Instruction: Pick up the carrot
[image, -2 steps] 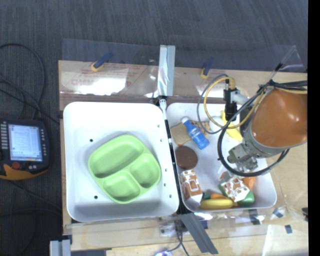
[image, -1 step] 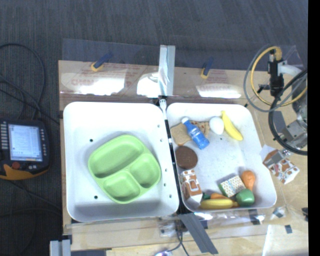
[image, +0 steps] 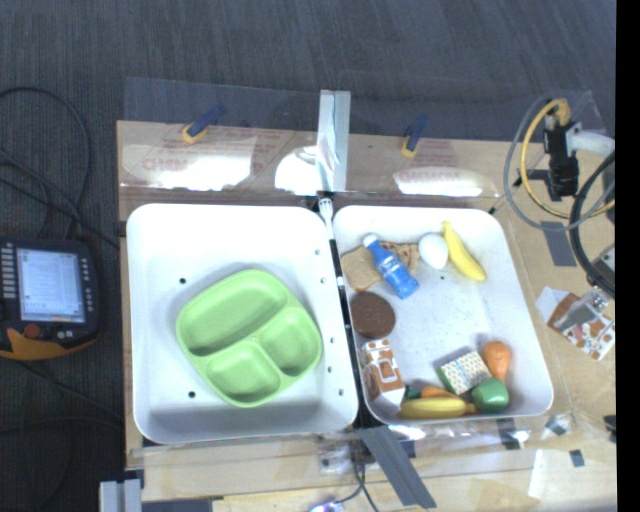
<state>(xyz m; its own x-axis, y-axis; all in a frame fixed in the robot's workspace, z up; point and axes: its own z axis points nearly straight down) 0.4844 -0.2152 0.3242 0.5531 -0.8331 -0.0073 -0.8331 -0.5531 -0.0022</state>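
In the right bin (image: 520, 300), at the near edge, the carrot (image: 437, 391) lies flat, touching a long yellow toy (image: 436, 407) in front of it. Farther back are a brown disc (image: 372, 315), a blue bottle (image: 392, 268) and a banana (image: 463, 252). I cannot tell how the claw stands.

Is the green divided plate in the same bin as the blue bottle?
No, the green plate lies in the left bin, the blue bottle in the right bin.
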